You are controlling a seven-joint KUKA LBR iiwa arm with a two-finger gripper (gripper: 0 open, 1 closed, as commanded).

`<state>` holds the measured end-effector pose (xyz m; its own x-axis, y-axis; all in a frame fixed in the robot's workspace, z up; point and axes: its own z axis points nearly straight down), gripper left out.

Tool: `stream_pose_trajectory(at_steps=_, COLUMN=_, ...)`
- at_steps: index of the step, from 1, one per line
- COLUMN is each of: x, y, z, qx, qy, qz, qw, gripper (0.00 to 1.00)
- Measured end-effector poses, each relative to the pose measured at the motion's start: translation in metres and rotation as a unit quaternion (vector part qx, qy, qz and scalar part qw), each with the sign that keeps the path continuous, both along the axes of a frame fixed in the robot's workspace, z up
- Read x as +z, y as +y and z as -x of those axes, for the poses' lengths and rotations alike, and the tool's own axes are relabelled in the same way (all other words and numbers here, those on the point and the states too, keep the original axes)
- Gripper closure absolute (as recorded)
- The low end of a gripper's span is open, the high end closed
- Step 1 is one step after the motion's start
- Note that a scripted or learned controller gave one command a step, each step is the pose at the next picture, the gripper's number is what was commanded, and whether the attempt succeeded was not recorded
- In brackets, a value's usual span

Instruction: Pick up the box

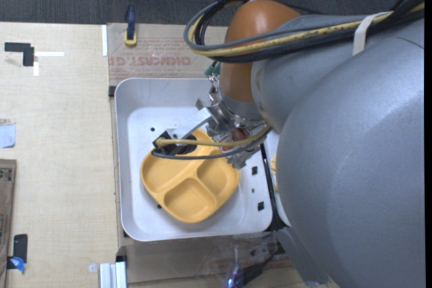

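Looming closest to my camera, the grey arm (351, 145) covers the right side, its orange band (260, 44) above the wrist. Below it, the gripper (223, 135) hangs low over 1 white bin (128, 165), just above a yellow 3-compartment tray (192, 189). I cannot tell how its jaws stand. I cannot make out any box, so I judge the pick not yet done.
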<state>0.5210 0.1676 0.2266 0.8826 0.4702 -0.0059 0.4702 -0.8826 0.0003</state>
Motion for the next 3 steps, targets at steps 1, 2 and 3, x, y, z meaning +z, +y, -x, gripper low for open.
stream_pose_trajectory(at_steps=1, x=-0.002, y=0.02, z=-0.003, qx=-0.027, qy=-0.001, qz=0.0003, qw=0.9996, gripper=1.0)
stream_pose_trajectory(at_steps=2, x=-0.008, y=0.044, z=-0.088, qx=-0.057, qy=-0.001, qz=0.0006, qw=0.9984, gripper=1.0)
stream_pose_trajectory(at_steps=3, x=0.0, y=0.042, z=-0.089, qx=-0.06, qy=0.0, qz=0.0019, qw=0.9982, gripper=1.0)
